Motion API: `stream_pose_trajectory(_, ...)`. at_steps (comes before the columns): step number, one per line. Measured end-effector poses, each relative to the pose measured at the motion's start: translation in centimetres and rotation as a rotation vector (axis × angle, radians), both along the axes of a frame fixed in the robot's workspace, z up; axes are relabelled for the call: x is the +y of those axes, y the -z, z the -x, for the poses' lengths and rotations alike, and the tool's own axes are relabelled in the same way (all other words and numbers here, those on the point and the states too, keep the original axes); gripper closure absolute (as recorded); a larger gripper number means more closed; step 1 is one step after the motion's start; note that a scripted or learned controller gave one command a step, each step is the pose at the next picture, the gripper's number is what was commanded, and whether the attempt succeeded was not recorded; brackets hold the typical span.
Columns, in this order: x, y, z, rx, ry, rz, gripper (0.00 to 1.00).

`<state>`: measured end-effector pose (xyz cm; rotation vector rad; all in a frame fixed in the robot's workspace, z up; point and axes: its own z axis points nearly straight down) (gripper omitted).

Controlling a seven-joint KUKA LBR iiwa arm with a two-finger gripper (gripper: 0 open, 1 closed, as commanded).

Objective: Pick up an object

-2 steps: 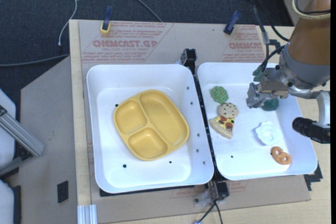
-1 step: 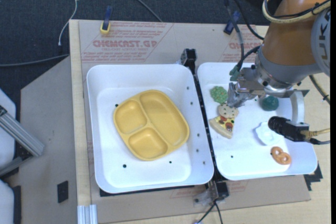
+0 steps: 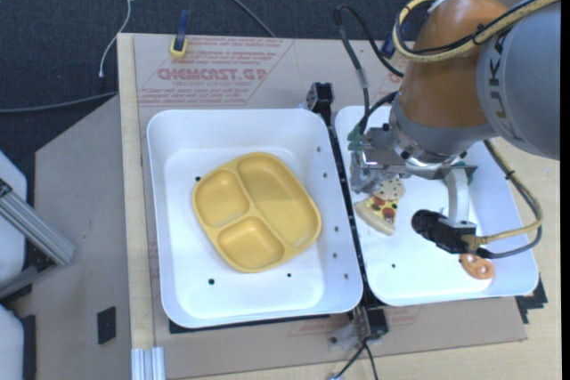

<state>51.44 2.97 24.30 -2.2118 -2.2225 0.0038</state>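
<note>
A toy pizza slice (image 3: 380,209), pale with red and dark toppings, lies near the left wall of the right bin (image 3: 427,285). My gripper (image 3: 368,172) hangs right over the slice's upper end, touching or almost touching it. The grey wrist and orange band above hide the bin's middle. A small orange round thing (image 3: 476,268) lies at the bin's front right.
The left bin (image 3: 174,147) holds a yellow divided plate (image 3: 256,211) with three compartments. A black clamp (image 3: 319,95) sits at the top of the ridge between the bins. A blue-and-yellow clip (image 3: 182,38) lies on the cardboard behind the left bin.
</note>
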Motion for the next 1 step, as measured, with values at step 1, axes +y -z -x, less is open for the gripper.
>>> stream_pose_trajectory(1,5.70,2.25,-1.12,-0.001,-0.001,0.000,1.00)
